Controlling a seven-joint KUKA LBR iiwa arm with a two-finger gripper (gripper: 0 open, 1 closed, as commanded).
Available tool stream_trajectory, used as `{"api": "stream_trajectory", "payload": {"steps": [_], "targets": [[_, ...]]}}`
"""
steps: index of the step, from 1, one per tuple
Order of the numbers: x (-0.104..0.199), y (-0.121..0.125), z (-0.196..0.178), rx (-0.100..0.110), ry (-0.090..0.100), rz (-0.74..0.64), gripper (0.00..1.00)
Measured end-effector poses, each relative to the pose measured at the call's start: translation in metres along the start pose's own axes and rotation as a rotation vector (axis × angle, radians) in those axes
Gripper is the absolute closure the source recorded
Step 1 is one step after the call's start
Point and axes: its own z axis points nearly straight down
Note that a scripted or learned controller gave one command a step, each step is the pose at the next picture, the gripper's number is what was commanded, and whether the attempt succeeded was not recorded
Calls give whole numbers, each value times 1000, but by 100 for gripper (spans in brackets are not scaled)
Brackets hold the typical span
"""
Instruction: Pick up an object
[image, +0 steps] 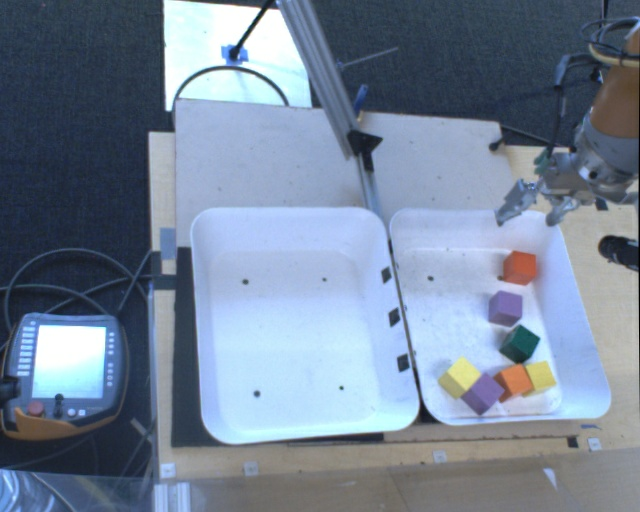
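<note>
My gripper (536, 207) hangs over the far rim of the right bin (440, 300), its two fingers spread open with nothing between them. Just below it in the bin lies an orange cube (519, 267). Further down sit a purple cube (505, 307) and a dark green cube (520, 344). Along the near wall lie a yellow cube (460, 377), a second purple cube (483, 392), a second orange cube (514, 380) and a small yellow cube (540, 376).
The left bin (290, 320) stands beside the right one, with small black clips along the shared edge. A metal pole (325, 70) slants across the back board. A teach pendant (62, 375) lies on the floor at left.
</note>
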Motion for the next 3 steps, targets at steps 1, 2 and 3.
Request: {"api": "stream_trajectory", "payload": {"steps": [1, 2, 3], "targets": [[0, 0, 0, 0, 0, 0, 0], [-3, -4, 61, 4, 1, 4, 0], [1, -3, 123, 4, 1, 2, 0]]}}
